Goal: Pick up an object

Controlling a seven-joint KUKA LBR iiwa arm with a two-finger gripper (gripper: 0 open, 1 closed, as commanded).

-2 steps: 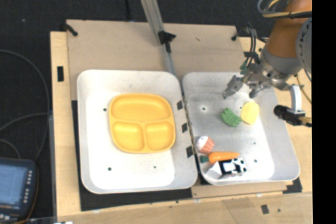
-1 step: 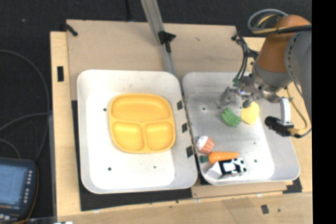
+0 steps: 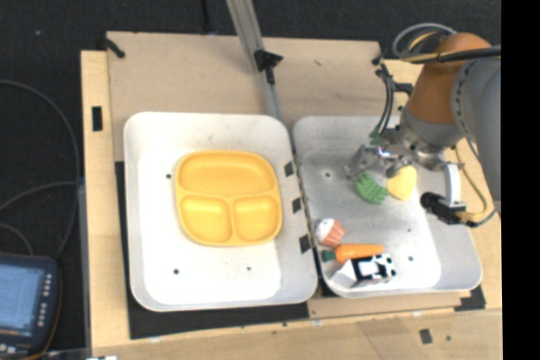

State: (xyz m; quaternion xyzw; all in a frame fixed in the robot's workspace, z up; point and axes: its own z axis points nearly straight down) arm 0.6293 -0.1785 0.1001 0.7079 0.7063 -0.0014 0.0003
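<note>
My gripper (image 3: pixel 377 167) hangs low over the middle of the right bin (image 3: pixel 337 139), under the grey arm with its orange band. Directly below it lie a green ridged toy (image 3: pixel 369 188) and a yellow toy (image 3: pixel 402 181), side by side. The fingers reach down to the top of the green toy, and nothing is seen lifted. Near the bin's front edge rest an orange carrot (image 3: pixel 359 250), a small orange-and-white piece (image 3: pixel 329 231) and a black-and-white tagged block (image 3: pixel 369 268).
The left bin (image 3: pixel 152 265) holds a yellow divided plate (image 3: pixel 228 196). A metal pole (image 3: pixel 245 21) slants up from the bench behind the bins. Black cabling (image 3: pixel 447 211) hangs from the wrist over the right bin's right side.
</note>
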